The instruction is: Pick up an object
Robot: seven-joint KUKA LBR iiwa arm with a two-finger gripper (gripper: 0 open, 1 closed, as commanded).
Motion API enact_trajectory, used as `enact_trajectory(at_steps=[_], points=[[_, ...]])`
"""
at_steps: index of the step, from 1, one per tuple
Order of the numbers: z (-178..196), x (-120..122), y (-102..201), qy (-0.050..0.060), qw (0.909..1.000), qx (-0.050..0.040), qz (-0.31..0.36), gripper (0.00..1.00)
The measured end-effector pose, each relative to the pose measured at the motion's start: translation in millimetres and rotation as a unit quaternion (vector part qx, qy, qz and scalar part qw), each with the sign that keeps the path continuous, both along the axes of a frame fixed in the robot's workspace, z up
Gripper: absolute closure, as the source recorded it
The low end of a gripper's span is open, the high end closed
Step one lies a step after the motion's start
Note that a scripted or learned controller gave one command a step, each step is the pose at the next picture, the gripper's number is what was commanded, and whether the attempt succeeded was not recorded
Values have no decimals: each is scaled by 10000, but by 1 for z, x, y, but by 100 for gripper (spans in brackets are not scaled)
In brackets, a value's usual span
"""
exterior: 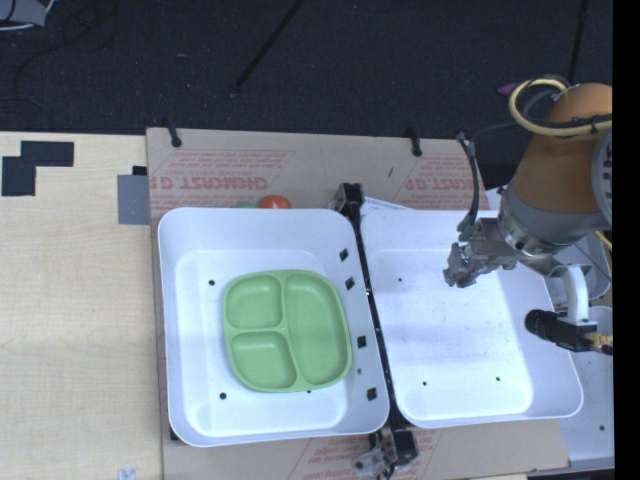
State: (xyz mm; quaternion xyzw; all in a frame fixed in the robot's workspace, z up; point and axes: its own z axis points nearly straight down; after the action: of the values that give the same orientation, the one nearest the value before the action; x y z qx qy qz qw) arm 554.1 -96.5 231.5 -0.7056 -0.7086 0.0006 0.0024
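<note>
Green divided plate point(287, 330) lies flat in the left bin point(190, 268), while my pincer point(462, 268), its state unclear to me, hangs over the right bin point(500, 388), so descending here would likely grasp nothing.

Light: bright and even from overhead
Glare: bins point(200, 408) nearly washed out
Shadows: soft, faint
Focus: slightly soft throughout
12 o'clock: dark background

A cardboard-covered bench point(300, 168) bears two white bins, left point(190, 268) and right point(540, 388), side by side.
</note>
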Motion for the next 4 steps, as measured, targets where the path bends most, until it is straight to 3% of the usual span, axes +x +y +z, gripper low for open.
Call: enact_trajectory(at_steps=[3, 4], points=[[-9, 13, 143, 8, 10000, -8, -6, 100], [-2, 18, 205, -8, 10000, -4, 6, 100]])
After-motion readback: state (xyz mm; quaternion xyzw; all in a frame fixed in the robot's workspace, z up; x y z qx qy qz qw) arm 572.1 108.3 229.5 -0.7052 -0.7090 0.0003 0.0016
